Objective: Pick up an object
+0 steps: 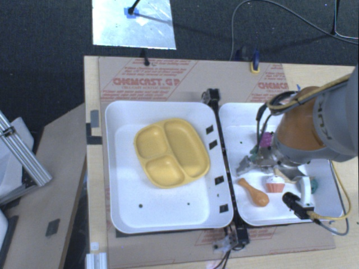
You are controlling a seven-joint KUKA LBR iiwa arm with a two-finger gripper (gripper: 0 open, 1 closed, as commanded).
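Note:
In the right bin (241, 122) lie an orange drumstick-shaped toy (253, 192), a small pink cupcake toy (275, 184), a purple piece (263, 142) and a green piece (314, 183) partly hidden by the arm. My gripper (248, 163) hangs low over the middle of this bin, just above and left of the cupcake and a little above the drumstick. Nothing is visibly held in it. The grey and orange arm covers the bin's right part.
The left bin (126, 206) holds a yellow divided plate (170, 151) near its centre. A black divider with clips (220, 150) runs between the two bins. Cardboard lies under both bins, and a shiny sheet (133, 17) lies beyond the bench.

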